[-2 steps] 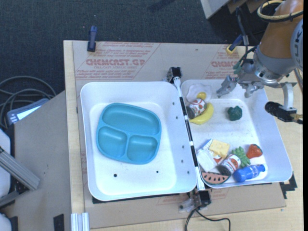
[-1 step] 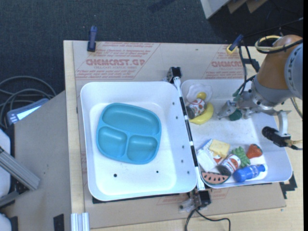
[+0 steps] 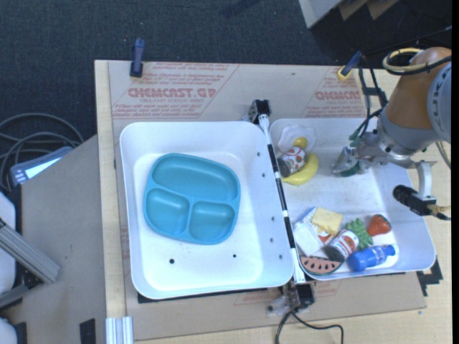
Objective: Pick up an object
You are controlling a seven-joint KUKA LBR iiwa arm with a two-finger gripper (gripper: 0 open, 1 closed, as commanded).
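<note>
Hovering low over the right bin [image 3: 423, 253], my gripper [image 3: 347, 163] hangs just right of the banana [image 3: 307, 172], on the bare floor in the bin's far half. Whether it is spread or pressed together I cannot tell; it is a small dark and greenish blur from up here, and nothing visible sits in it.

The banana is my landmark. It lies by the divider between the bins, touching a clear plastic bag or cup [image 3: 292, 143] with something dark in it. Nearer the camera than the banana sits a crowded pile: a yellow block [image 3: 328, 220], a red-labelled can [image 3: 343, 244], a red and green piece like a strawberry [image 3: 377, 226], a blue bottle [image 3: 371, 257] and a watermelon slice [image 3: 320, 266] at the near rim. Left of the banana, across the divider, the other bin holds a blue divided plate [image 3: 191, 198].

The banana looks like my closest target, and probably the cleanest. I judge I should shift toward it, turn my wrist so I close across its narrow width, not along its curve, and come down at its middle. The risks: snagging the plastic, or pushing the banana against the divider instead of gripping it.
</note>
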